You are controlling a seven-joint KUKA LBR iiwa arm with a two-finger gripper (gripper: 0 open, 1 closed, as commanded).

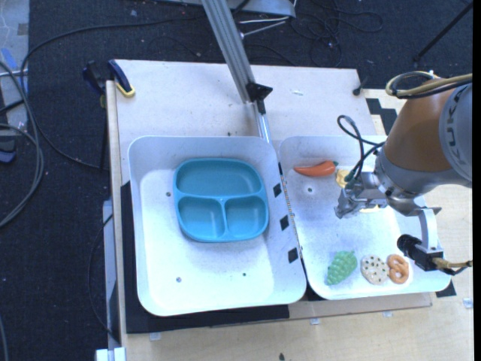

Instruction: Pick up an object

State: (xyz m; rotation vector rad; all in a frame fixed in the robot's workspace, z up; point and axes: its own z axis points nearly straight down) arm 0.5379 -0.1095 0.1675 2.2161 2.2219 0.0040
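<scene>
Blue divided plate (222, 199) alone in the left bin (150, 277). Right of that plate: carrot (316, 168), green grapes (342, 267), cookie (373, 269), pretzel (397, 268). Gripper (347, 205) low between carrot and grapes, apparently searching for a target.

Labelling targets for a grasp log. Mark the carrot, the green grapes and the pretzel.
carrot (316, 169), camera view, middle of its orange body.
green grapes (342, 267), camera view, centre of the bunch.
pretzel (398, 269), camera view, on its ring.
</scene>
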